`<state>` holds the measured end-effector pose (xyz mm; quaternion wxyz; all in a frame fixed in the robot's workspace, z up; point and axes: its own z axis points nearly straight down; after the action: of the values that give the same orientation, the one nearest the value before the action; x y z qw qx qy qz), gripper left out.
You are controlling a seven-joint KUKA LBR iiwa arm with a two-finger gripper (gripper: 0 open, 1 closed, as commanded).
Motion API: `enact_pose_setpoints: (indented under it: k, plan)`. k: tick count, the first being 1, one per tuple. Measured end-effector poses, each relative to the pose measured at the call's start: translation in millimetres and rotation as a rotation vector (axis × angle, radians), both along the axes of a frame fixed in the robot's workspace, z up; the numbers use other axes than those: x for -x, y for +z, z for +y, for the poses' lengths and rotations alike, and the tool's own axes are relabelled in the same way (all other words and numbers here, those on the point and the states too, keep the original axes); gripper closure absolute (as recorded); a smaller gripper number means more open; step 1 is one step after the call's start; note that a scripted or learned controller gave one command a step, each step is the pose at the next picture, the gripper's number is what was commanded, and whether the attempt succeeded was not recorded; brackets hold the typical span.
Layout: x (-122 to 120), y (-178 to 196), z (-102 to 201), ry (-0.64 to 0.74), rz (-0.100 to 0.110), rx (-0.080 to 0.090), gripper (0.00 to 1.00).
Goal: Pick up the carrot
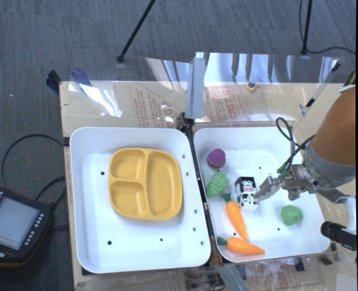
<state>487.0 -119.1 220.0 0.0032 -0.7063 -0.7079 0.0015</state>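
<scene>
While the tool (265,190) hovers mid-bin, both carrots (236,219) lie near its front rim.

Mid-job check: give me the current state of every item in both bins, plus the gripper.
Yellow divided plastic plate: flat in left bin.
Two orange toy carrots: lying in right bin, ungrasped.
Purple round toy: resting near bin's back.
Green bumpy toy: resting beside divider.
Black-and-white cow toy: upright beside gripper.
Green apple-like toy: resting, untouched.
Gripper: low over right bin, holding nothing.

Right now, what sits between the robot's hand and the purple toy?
In the camera view, a small black-and-white cow toy stands between the hand and the purple toy, close to the hand.
</scene>
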Motion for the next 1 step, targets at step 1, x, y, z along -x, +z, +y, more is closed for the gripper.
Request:
enact_pose_setpoints:
  k: [1]
  plan:
    - [-25.5, -127.3, 28.3, 0.105, 0.0, -0.001, 0.0]
